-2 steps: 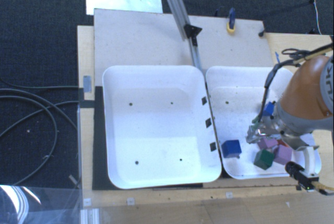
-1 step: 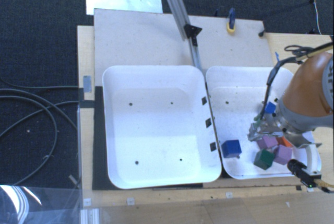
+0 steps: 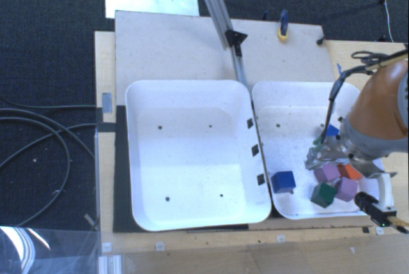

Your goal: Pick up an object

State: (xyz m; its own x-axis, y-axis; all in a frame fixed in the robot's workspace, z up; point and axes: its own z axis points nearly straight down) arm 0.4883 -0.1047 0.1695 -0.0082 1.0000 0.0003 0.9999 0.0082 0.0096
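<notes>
In the right bin [image 3: 287, 114], several small blocks sit near the front right corner. A blue cube [image 3: 283, 181] lies alone by the bin's left wall. A green block [image 3: 323, 195], two purple blocks [image 3: 329, 172] [image 3: 347, 189] and an orange block [image 3: 351, 171] are bunched together. Another blue piece [image 3: 330, 132] peeks out beside the arm. My gripper [image 3: 317, 156] hangs low over this cluster, right at the upper-left edge of the nearer purple block. The orange-banded wrist [image 3: 382, 106] hides what lies behind it.
The left bin [image 3: 192, 151] sits beside the right one, separated by a divider with black clips [image 3: 255, 150]. A slanted metal pole [image 3: 217, 4] rises at the back. Cables [image 3: 38, 138] lie on the floor at left.
</notes>
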